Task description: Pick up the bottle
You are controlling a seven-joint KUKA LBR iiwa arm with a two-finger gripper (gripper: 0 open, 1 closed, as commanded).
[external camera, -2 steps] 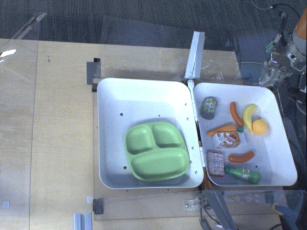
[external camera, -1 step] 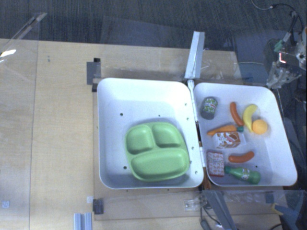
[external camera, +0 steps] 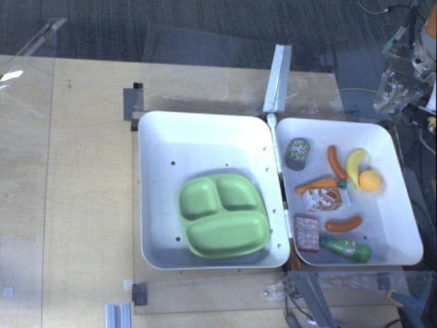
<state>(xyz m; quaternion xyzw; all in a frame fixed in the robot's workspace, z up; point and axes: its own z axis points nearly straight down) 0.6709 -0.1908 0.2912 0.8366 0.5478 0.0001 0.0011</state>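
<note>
Single fixed camera, mounted above the bench (external camera: 68,183), looking down at a slant. Far edge of the bench sits high in frame with dark carpet floor (external camera: 171,5) beyond it; near edge runs along the bottom. Moderate distance: both white bins fit whole, left bin (external camera: 153,183) about centre frame, right bin (external camera: 396,203) toward the right edge. Bare bench surface fills the left third. Arm hardware (external camera: 410,74) enters at the upper right corner, partly cut off by the frame. Small things in the bins are resolved but fine detail is soft.
</note>
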